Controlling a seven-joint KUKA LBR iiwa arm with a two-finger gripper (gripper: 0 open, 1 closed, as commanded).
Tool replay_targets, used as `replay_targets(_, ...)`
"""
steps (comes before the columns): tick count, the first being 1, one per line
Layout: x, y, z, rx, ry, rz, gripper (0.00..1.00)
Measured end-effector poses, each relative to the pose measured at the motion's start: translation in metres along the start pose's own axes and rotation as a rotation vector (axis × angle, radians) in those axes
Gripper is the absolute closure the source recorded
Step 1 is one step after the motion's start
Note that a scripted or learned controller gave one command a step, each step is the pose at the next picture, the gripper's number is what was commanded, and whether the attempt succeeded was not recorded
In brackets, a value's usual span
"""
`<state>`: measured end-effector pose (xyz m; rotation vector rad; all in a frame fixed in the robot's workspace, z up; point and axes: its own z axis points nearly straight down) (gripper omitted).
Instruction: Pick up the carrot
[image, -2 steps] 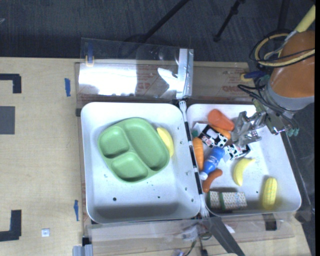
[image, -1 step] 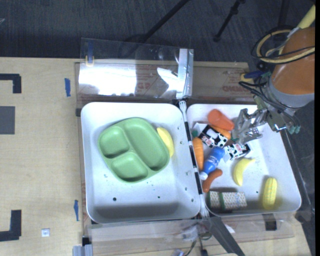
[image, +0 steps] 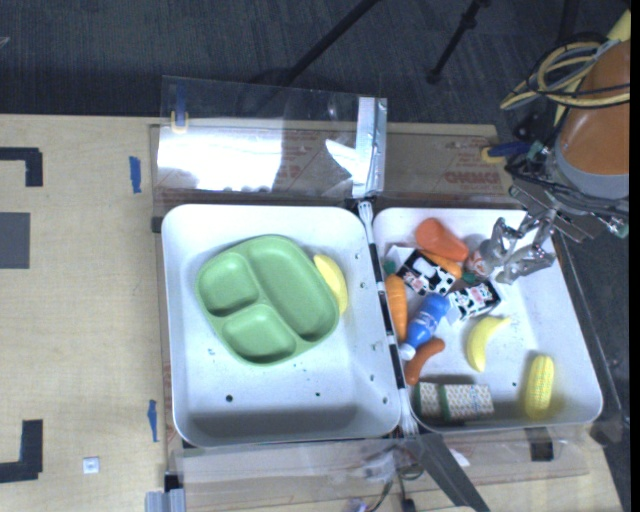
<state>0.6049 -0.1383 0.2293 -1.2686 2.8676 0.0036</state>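
Two bins sit side by side on the desk (image: 80, 300). Pincer (image: 515, 250) hangs over the upper part of the right bin (image: 575, 400), metal fingers angled down-left. Can't tell if it's apart or together, glare and clutter hide the tips. Nothing visibly between them.

Carrot (image: 397, 305) lies well left of the pincer and a bit lower, along the right bin's left wall, roughly upright in frame. Blue bottle (image: 426, 320) is just beside it, on the pincer side. Black-and-white cow-print item (image: 425, 272) sits between carrot and pincer. Orange lump (image: 440, 240) is just left of the pincer. Banana (image: 482, 340) is below the pincer, corn (image: 538, 385) further below. Left bin (image: 200, 400), far left of the pincer, holds a green tray (image: 265, 297) with a yellow piece (image: 333, 282) touching its right edge.
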Motion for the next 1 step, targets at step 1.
replay_targets(1, -0.0101, -0.0091, 0.0347, -0.005, 0.002, -0.210, 1.00)
